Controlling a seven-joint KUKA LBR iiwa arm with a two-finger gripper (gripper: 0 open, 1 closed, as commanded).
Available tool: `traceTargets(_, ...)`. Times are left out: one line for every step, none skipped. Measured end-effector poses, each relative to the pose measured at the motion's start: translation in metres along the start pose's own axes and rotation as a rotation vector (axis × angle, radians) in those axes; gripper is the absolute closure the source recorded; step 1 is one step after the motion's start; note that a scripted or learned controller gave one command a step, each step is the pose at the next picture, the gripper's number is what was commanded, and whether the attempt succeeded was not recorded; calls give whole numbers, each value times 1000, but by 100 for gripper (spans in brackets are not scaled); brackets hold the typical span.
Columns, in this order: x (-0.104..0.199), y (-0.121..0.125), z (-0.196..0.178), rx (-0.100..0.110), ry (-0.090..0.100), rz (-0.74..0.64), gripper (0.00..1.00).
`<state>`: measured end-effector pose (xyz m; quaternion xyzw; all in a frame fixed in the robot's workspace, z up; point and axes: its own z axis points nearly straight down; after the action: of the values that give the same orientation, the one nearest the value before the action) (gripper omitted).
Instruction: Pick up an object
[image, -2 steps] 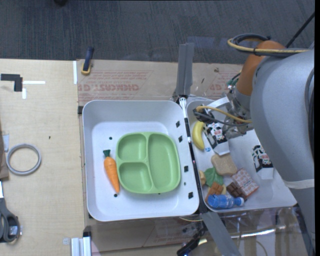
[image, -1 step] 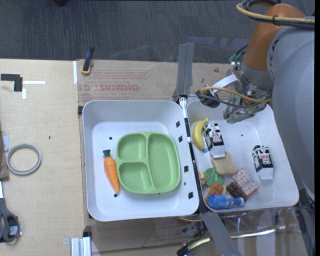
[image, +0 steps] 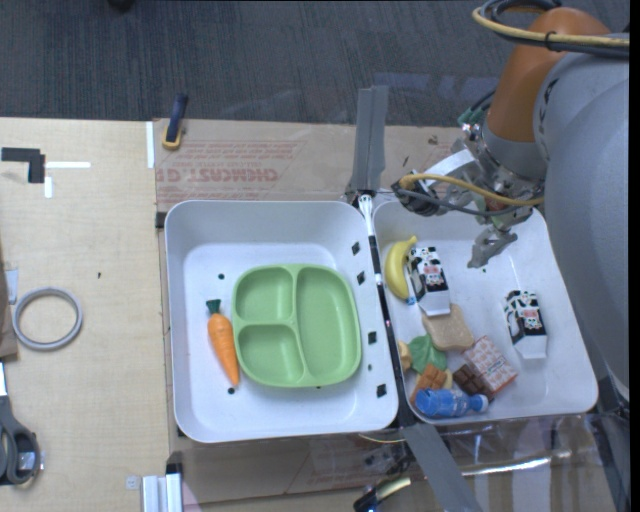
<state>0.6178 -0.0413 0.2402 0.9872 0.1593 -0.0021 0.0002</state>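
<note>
Pale wooden bench top (image: 80, 400) fills the left side, with dark carpet beyond its far edge. On the bare wood sit a grey tape ring (image: 45, 318) and, at the near left corner, dark scissor handles (image: 15, 455) cut off by the frame.

Left bin (image: 185, 240): a green divided plate (image: 298, 325) lies in the middle, three compartments, nothing in them. An orange carrot (image: 224, 345) lies just beside the plate's left rim, green top pointing away from the viewer. White floor stays open along the far wall and the near wall; the left wall has only a narrow lane past the carrot.

Right bin (image: 560, 300): goods crowd its left and near side. A banana (image: 399, 268) lies against the left wall, touching a black-and-white milk carton (image: 431, 276). Nearer come a bread slice (image: 448, 328), a brown wrapped block (image: 486, 368), and a blue bottle (image: 447, 403) on its side by the near wall. A second small carton (image: 526, 322) stands apart toward the right wall, open floor around it.

Gripper (image: 487, 248) hangs over the far middle of this bin, above bare floor between the two cartons, touching neither. Its tips seem narrow, nothing visible between them, though cables and shadow blur the view. The grey arm (image: 590, 200) covers the bin's far right corner.
</note>
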Motion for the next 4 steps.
traceTargets(-45,9,50,1,-1,121,0)
traceTargets(-108,53,145,-1,8,123,0)
traceTargets(4,79,142,-5,13,80,0)
traceTargets(-91,59,144,0,7,123,0)
